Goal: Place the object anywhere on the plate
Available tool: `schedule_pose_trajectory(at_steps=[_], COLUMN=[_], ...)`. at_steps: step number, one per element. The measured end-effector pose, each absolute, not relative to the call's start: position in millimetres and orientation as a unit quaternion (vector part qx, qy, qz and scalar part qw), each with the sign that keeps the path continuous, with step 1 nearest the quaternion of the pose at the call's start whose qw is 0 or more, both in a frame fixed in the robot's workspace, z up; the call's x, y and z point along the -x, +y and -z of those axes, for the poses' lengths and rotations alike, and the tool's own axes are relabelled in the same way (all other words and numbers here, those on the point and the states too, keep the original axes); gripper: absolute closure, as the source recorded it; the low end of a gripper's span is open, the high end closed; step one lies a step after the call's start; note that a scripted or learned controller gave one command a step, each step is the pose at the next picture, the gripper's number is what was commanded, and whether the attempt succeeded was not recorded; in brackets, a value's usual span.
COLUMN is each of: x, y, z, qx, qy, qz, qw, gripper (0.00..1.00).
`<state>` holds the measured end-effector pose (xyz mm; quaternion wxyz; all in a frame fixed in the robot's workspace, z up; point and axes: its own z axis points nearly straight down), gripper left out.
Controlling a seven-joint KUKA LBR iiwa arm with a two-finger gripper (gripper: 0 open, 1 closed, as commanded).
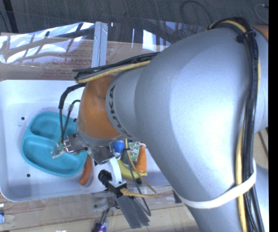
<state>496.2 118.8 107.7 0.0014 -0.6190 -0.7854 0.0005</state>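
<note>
With the pincer [61,150] over the turquoise two-lobed plastic plate [49,146], perhaps lower slowly before release, though I cannot tell its grip state.

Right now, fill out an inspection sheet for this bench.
Surface: white bin on a brown bench.
Job's things: blue plate, two hollows, lying in the bin.
Clutter: orange carrot-like pieces beside the plate; a yellow item under the arm.
Pincer: over the plate's right part; fingers too blurred to judge.
Cables: black wires looping at the wrist; yellow-black bundle along the arm.
Surroundings: clear plastic sheet behind the bin.
</note>
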Motion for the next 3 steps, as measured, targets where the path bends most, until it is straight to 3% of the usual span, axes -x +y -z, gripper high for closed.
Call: schedule_pose_trajectory(at_steps=[1, 2, 3], x=[-494.0, -476.0, -476.0], y=[118, 194, 193], z=[-113, -238, -238], qx=[0.617, 0.621, 0.621], qy=[-0.787, -0.784, -0.784], qz=[-0.0055, -0.0002, -0.0007], qw=[0.005, 0.001, 0.001], gripper=[1.0, 1.0, 0.0])
